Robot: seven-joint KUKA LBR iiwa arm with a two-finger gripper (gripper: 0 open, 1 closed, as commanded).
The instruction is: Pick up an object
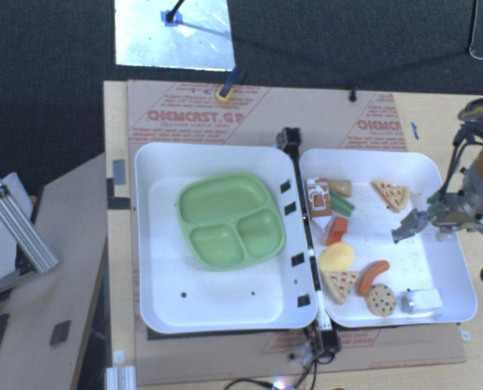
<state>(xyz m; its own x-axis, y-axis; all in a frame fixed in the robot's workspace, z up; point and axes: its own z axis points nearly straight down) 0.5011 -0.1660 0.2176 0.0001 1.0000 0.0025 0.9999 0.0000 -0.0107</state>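
In the camera view, the wooden desk (79, 210) carries two shallow white bins side by side. The left white bin (156, 299) holds a light green three-compartment plastic plate (229, 220), lying flat. The right white bin (448, 254) is where the toy food sits loose, presumably scattered so any piece can be picked. A triangular pizza slice toy (391, 193) lies at two o'clock in it. A round brown cookie toy (381, 300) and a red sausage toy (372, 273) lie near six o'clock. A yellow lemon-shaped toy (337, 257) lies at about eight o'clock.

The grey metal claw (409, 226) hangs over bare floor at about three o'clock in the right bin. It seems to grasp nothing, though whether it is spread or clenched I cannot tell.
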